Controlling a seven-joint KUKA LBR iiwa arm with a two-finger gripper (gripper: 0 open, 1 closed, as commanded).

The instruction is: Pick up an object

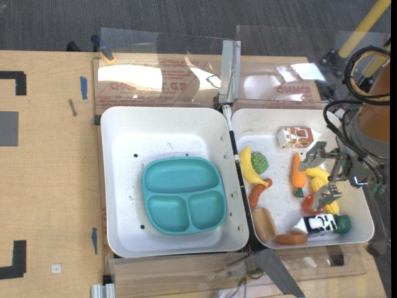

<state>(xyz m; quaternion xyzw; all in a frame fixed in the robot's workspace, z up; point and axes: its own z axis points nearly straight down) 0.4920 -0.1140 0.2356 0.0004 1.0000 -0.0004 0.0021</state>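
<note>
In the right bin (366, 219), the gripper (319, 176) hangs with fingers spread open beside an orange carrot (298, 172), which lies lengthwise, top to bottom, tip pointing toward the far rim.

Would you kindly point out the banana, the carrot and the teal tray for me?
banana (249, 164): camera view, middle of its curved body.
carrot (298, 171): camera view, orange body.
teal tray (183, 176): camera view, large upper compartment.

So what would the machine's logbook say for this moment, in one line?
phase: reaching | gripper: over right bin, open, above yellow toy | carrot beside | left bin: teal tray
</note>
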